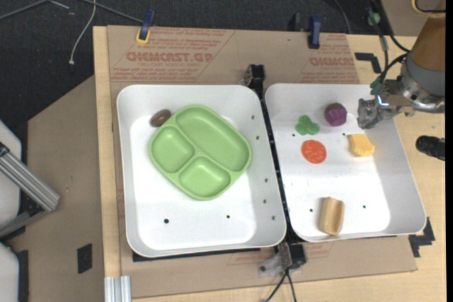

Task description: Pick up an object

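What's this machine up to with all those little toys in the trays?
A robot arm reaches in from the right, and its gripper hangs over the upper right part of the right bin. In that bin lie a purple piece, a small green piece, a red round piece, a yellow block and a tan cylinder. It holds none of them. The left bin has a green divided tray and a small brown piece.
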`<action>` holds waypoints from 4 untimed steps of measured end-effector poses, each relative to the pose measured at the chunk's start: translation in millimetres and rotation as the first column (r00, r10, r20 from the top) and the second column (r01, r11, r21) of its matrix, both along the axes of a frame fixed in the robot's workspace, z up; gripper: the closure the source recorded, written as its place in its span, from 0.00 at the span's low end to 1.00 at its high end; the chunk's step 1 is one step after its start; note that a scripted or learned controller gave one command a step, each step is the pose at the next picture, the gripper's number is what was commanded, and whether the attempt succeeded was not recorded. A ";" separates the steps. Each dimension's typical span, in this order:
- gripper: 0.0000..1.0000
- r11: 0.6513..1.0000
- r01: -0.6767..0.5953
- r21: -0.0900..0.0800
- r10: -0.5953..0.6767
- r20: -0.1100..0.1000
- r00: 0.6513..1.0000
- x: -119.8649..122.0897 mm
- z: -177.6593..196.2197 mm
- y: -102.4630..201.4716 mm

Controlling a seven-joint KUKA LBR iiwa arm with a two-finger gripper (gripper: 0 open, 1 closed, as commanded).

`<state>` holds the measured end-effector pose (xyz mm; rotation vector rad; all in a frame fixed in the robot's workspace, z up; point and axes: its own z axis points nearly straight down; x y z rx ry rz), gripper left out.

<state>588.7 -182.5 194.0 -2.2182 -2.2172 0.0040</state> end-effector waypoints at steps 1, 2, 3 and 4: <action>0.00 1.000 -0.001 0.001 0.001 0.000 1.000 -2.5 -58.7 8.7; 0.00 1.000 -0.001 0.001 0.001 -0.001 1.000 -3.5 -111.7 9.7; 1.00 1.000 0.000 -0.001 0.000 0.006 1.000 -1.4 -96.7 9.1; 1.00 1.000 -0.003 -0.004 0.003 0.012 1.000 8.1 -42.6 16.2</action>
